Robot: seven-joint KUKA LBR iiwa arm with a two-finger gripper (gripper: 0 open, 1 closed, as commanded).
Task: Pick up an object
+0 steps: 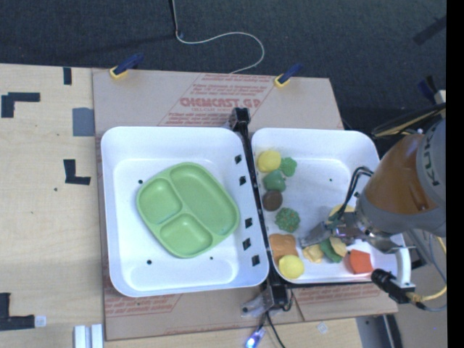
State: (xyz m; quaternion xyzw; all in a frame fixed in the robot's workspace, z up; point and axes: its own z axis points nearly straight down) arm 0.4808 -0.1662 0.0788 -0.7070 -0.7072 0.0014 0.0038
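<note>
Looking down on your counter [43,216], two white bins sit side by side. The left bin [123,147] holds a green divided plate [187,209]. The right bin [326,145] holds small toy foods: a yellow ball [269,159], green pieces, a brown ball [272,200], a green broccoli-like piece [287,219], an orange block [282,244] and a yellow lemon [291,267]. Your arm reaches in from the right, and your hand [328,232] sits low among yellow and green pieces near an orange-red block [359,261]. Whether it grips anything cannot be told.
</note>
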